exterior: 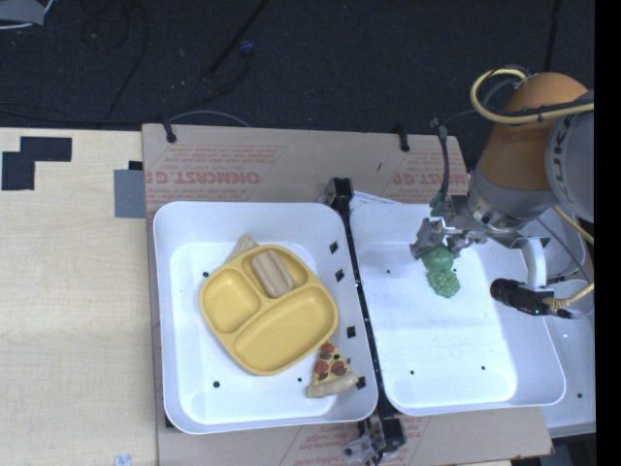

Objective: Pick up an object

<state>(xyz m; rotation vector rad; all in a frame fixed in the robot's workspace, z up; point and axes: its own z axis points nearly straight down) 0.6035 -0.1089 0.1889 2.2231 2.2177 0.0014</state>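
Green and knobbly, a toy broccoli floret (443,272) hangs over the right bin (485,377), with its top caught between the fingers of the gripper (437,245); the fingers are drawn in narrow around it and the floret's head points down toward the bin floor. Whether it is clear of the floor or resting on it cannot be told from this slanted view. The grey arm (572,168) reaches in from the right, its orange band (529,129) sitting above the wrist and a yellow cable loop (505,90) curling over the top of it. Just right of the floret, near the bin's right wall, a black part with an orange end (529,299) sticks out sideways. In the left bin (184,377) lies a yellow divided plate (277,323), with a toy hot dog (272,273) in its upper right compartment. A toy pizza slice (332,372) lies on the bin floor just beside the plate's lower right edge. Both bins sit on a sheet of cardboard (252,168) printed with red lettering, and a pale wooden bench top (68,309) spreads out to the left.
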